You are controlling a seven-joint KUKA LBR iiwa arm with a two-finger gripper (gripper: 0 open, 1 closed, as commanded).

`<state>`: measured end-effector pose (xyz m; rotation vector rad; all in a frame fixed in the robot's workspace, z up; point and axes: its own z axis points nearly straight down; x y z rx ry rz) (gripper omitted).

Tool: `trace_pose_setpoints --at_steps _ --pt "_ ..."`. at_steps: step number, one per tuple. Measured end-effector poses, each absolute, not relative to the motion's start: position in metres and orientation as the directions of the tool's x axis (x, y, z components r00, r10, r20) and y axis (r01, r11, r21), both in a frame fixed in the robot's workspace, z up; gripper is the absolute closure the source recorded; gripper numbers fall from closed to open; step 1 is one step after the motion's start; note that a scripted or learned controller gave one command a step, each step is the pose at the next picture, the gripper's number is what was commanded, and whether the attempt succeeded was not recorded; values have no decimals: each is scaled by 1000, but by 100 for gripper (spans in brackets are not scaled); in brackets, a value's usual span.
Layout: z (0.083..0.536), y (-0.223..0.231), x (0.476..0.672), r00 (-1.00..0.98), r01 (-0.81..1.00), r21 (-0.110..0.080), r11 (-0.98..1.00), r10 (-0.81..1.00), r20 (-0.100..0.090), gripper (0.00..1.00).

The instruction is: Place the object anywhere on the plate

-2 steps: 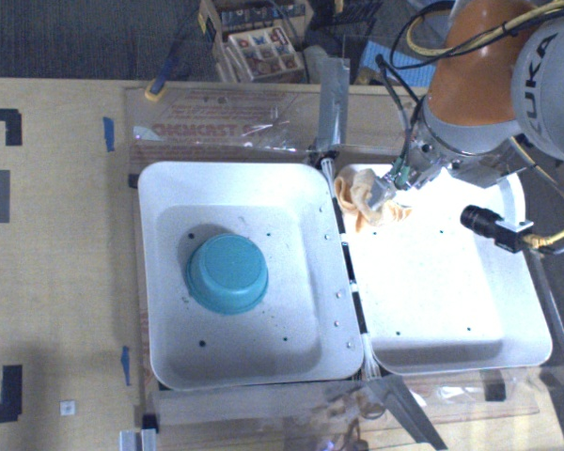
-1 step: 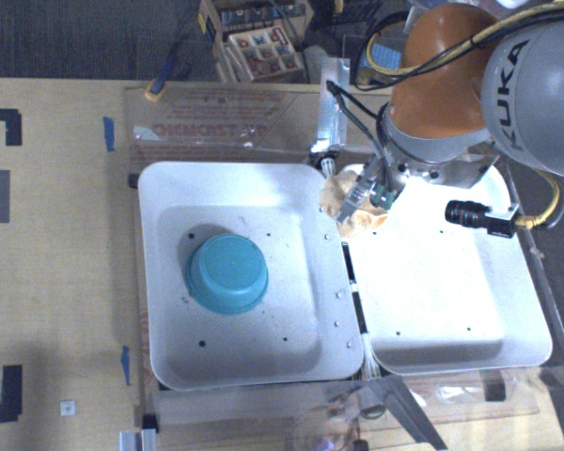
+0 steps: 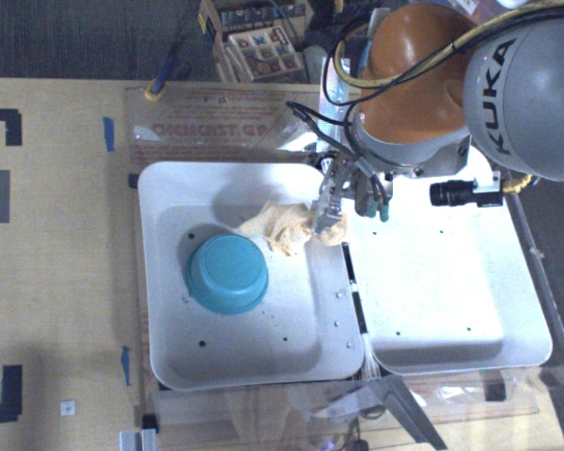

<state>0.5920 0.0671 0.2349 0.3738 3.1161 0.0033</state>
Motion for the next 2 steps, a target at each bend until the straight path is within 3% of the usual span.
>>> trace_pose_setpoints --at_steps 1,2 --pt "231 116 581 -1000 1 2 1000 1 -3 100" --pt "231 116 581 -1000 0 2 1000 0 -4 0"
